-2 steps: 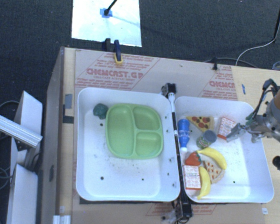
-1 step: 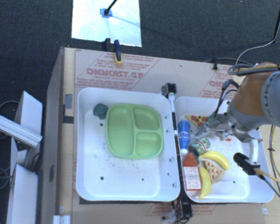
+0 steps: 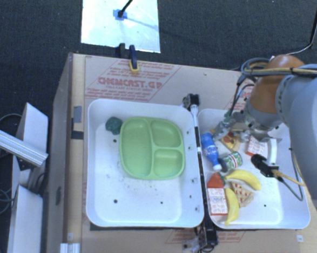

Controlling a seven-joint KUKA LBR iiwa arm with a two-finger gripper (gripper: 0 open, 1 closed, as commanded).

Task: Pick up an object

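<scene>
You have 2 white bins side by side on the bench. The arm [image 3: 306, 106] reaches in from the right, and its gripper [image 3: 227, 129] sits low over the far end of the right bin [image 3: 296, 211]. You cannot tell from this angle whether the gripper is released or clenched, and you see nothing clearly held in it.

All the likely picks lie in the right bin. A small red-and-yellow item [image 3: 231, 140] lies right at the gripper, partly hidden by it. A white-and-red packet [image 3: 254, 147] lies just beside that, under the wrist. A blue bottle [image 3: 209, 148] lies along the bin's left wall, its cap end pointing toward the near side. A green-labelled can [image 3: 232, 160] lies on its side just beside the bottle. Nearer you, 1 banana [image 3: 244, 178] lies across the bin, and a 2nd banana [image 3: 232, 206] lies lengthwise below it. A red-and-white carton [image 3: 216, 195] touches the 2nd banana on its left, and a pizza slice [image 3: 245, 196] sits on its right.

In the left bin [image 3: 96, 200], a green plate [image 3: 150, 148] with 3 compartments lies flat. A dark green lump [image 3: 113, 125] rests at the plate's far left edge.
</scene>
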